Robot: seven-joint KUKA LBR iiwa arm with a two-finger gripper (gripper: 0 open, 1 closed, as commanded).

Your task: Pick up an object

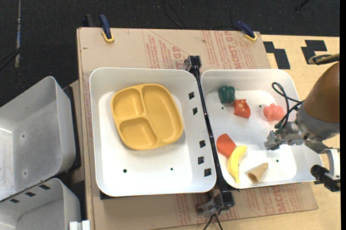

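Gripper (272,142) hangs low over the right bin (286,80), near the pink object (273,112); its opening cannot be made out.

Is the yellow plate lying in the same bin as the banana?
No, the yellow plate lies in the left bin, while the banana lies in the right bin.

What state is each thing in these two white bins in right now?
Yellow divided plate: flat in the left bin.
Green toy, red block, pink toy, red cup, banana, cone: loose in the right bin.
Gripper: low over right bin, holding nothing visible.
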